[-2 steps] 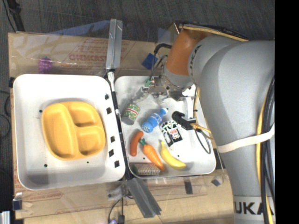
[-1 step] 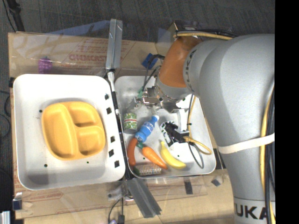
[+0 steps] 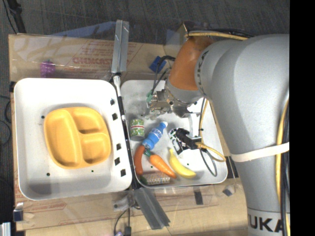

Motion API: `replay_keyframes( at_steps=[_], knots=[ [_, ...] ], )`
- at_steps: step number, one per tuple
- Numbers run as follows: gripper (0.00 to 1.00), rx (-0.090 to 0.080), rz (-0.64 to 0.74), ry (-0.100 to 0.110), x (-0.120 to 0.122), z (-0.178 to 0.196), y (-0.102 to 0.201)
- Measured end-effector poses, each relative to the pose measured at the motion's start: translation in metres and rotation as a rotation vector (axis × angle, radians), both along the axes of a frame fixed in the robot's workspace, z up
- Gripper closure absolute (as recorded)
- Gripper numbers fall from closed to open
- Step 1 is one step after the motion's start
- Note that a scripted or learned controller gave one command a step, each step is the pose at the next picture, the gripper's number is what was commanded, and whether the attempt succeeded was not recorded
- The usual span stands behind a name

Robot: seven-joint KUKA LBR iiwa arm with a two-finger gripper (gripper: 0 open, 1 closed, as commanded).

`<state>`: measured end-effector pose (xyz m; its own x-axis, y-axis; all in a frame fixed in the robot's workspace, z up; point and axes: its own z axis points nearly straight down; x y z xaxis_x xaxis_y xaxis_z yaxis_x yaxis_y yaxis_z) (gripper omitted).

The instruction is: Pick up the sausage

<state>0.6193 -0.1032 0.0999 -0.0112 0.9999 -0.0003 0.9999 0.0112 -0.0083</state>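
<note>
- Two bins: the sausage [image 3: 139, 160] lies in the right bin [image 3: 216, 132], beside a carrot [image 3: 162, 165].
- End effector [image 3: 158, 102] hangs above it, grip state unclear.

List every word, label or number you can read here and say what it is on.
"UKA", the visible end of the brand name, on the arm's base.
Faint red print on the cardboard behind the bins: too blurred to read.
Labels on the small can and blue bottle: too small to read.

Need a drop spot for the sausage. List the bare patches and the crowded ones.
Free: left bin floor around the yellow tray, widest along its near edge. Crowded: right bin, where sausage, carrot, banana, bottle cluster under the tool.
</note>
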Motion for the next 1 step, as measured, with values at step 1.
replay_keyframes(
  at_steps=[1],
  knots=[
    [1.00,0.000,0.220,-0.008,0.0016,0.1134,0.0101]
  ],
)
